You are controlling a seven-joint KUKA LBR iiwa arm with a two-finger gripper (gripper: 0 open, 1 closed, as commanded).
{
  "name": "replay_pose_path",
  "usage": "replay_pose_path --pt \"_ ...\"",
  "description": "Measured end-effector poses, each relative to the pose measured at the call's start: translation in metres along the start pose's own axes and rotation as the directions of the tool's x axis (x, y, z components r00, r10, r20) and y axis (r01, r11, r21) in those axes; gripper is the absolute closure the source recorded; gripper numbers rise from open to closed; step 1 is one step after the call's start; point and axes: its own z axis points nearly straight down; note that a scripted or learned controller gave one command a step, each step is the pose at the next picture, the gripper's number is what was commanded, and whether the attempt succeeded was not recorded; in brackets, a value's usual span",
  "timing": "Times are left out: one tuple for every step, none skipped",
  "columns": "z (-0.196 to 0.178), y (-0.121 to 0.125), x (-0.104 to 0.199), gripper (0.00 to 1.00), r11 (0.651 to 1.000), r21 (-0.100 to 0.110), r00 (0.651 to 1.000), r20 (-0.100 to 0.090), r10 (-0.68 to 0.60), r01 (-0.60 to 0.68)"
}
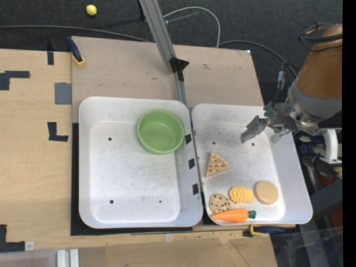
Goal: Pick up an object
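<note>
On the bench (pixel 128 77) – two bins (pixel 94 166); bowl (pixel 161 131) left, food right. Gripper (pixel 250 133) hovers – finger state unclear.

The two white bins (pixel 94 166) look like smooth plastic, with tiny dark specks all over. The green bowl (pixel 161 131) is smooth plastic with a soft shine. The worktop (pixel 33 149) looks like pale wood, flat and matt. The pizza slice (pixel 216 164), cookie (pixel 219 202), corn (pixel 241 194) and carrot (pixel 232 216) look like toy plastic. The slanted pole (pixel 161 29) looks like dull grey metal.
</note>
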Motion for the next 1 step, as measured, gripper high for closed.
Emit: replay_pose_path --pt "0.0 -0.0001 -0.0002 0.0 1.0 0.0 1.0 0.0 0.0 0.0"
